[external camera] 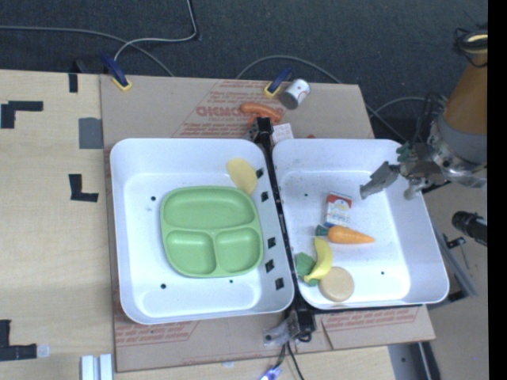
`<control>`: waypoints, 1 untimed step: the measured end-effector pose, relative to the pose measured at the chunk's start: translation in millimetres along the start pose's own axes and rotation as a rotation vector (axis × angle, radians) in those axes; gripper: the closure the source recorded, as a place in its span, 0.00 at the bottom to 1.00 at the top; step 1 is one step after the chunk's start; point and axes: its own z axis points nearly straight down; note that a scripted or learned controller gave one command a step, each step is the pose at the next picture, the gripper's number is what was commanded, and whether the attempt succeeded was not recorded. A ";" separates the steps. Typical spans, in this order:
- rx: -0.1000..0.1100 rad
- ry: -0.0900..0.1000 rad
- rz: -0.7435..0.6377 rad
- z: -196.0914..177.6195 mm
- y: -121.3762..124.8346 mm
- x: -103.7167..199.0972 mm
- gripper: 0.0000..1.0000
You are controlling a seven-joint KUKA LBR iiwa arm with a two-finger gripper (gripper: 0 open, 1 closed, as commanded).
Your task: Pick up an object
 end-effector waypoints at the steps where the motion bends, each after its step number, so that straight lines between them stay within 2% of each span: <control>1: 0.002 0.001 -0.001 90.3 -32.7 46.5 0.00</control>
